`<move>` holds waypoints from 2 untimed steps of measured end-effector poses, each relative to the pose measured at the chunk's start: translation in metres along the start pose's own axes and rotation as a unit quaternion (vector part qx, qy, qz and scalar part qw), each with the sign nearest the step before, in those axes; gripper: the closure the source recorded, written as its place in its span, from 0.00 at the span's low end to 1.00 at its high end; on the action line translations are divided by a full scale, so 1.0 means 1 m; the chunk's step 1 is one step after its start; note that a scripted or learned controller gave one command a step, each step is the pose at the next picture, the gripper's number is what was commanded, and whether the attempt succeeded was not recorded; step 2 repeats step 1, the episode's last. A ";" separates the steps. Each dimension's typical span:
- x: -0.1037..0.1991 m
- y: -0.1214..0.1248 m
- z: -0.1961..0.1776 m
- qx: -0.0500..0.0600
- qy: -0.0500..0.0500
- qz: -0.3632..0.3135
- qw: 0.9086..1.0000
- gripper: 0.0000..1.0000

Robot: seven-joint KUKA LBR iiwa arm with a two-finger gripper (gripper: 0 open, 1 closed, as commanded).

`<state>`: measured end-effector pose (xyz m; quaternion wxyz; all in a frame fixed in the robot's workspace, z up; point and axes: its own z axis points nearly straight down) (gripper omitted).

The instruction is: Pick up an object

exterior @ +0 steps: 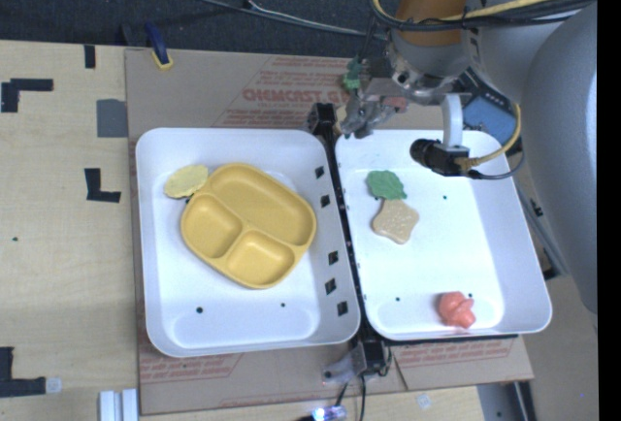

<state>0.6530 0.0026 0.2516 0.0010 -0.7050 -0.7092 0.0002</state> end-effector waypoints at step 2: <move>0.057 -0.013 0.019 0.001 0.000 0.000 1.000 1.00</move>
